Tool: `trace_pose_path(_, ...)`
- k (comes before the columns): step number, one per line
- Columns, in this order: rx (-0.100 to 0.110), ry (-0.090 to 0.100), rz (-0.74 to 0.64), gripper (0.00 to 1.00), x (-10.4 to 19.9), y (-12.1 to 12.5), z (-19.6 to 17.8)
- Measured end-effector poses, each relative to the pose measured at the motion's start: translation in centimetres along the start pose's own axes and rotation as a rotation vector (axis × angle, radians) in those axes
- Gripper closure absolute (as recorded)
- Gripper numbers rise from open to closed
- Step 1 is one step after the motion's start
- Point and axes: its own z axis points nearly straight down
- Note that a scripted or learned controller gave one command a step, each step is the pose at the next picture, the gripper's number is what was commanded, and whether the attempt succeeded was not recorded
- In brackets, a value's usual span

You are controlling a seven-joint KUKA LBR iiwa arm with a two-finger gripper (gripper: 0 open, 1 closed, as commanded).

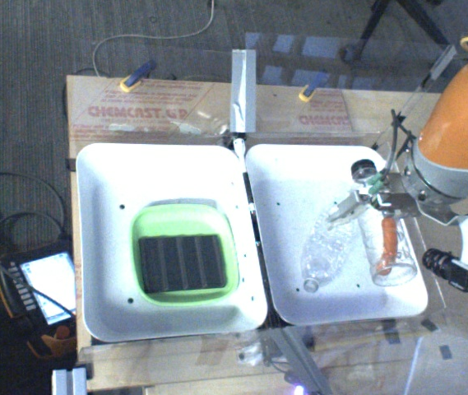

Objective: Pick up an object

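Note:
A crumpled clear plastic bottle (324, 252) lies slantwise in the right bin (299, 171), with its neck toward the bin's front. To its right lies a clear cup (392, 257) with an orange stick-like item inside. My gripper (350, 204) hangs over the right bin, just above the bottle's upper end and left of the cup. The view does not show anything held in it. The grey arm with its orange band (456, 126) enters from the right. In the left bin (102, 188) sits a green tub (186, 220) with a black ridged insert.
A metal divider (243, 97) stands between the two bins at the back. Cardboard with yellow clamps lies behind the bins. A handheld device with cables (40, 282) rests on the floor to the left. A chair base stands at the top right.

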Motion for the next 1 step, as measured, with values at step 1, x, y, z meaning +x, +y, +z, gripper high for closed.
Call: trace_pose_path(1, 0.0, -0.001, -0.115, 0.0, -5.47, 8.37, 1.33)
